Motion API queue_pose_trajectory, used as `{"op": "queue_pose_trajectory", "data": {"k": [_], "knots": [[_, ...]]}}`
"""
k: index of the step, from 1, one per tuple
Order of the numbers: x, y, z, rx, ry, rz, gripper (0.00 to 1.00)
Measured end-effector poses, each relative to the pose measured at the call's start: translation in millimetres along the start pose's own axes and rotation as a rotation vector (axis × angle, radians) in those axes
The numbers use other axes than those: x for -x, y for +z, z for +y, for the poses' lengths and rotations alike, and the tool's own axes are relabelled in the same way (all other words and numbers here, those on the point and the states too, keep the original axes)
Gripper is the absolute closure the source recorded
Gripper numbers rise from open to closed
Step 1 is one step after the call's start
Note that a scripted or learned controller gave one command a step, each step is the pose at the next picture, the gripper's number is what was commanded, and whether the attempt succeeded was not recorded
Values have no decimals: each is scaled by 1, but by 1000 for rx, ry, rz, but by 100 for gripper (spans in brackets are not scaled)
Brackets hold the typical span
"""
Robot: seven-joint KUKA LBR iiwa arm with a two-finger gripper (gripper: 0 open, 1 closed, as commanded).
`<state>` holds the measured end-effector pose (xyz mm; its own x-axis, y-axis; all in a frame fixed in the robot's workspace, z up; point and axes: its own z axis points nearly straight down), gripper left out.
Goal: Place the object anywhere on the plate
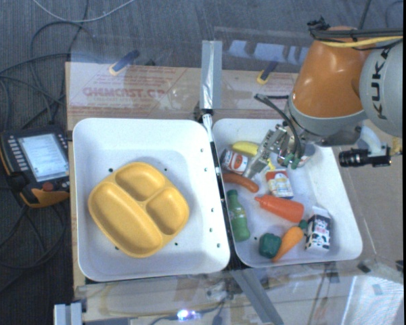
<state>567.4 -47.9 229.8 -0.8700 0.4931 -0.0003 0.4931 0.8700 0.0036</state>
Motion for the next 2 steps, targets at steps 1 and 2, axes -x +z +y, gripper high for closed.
{"op": "queue_pose_trajectory", "data": {"k": [1, 2], "knots": [[-55, -27, 42, -2, -195, 0, 100], [-52, -48, 74, 0, -539, -1, 100]]}}
